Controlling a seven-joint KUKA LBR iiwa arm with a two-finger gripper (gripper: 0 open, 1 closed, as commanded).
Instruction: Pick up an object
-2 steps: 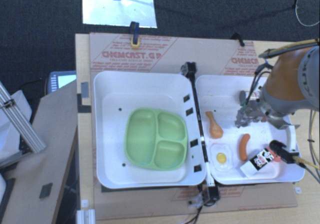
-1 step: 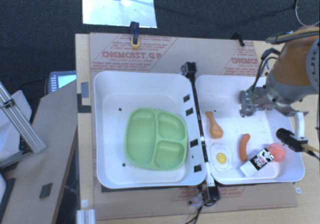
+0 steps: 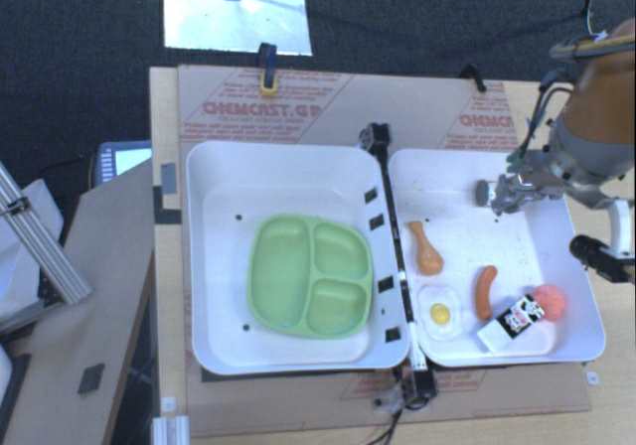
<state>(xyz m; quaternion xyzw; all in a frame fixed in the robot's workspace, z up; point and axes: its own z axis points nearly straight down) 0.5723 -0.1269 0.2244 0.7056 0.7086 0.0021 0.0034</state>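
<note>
**Two bins, one arm above the right-hand one**

Camera view. Two shallow white bins sit side by side on the bench: the left bin holds a green divided plate lying flat, a little toward its front; the right bin holds the small items. The arm (grey, with an orange band) enters from the right, and its gripper hangs over the rear part of the right bin, with nothing visible between its fingers; whether they stand apart or together cannot be told from this angle. Candidate objects, all in the front half of that bin and well apart from the gripper: an orange drumstick-shaped toy near the bin's left wall; a toy fried egg just in front of it; a toy sausage to the egg's right; a black-and-white carton beside a pink ball-like item at the front right corner.
</note>
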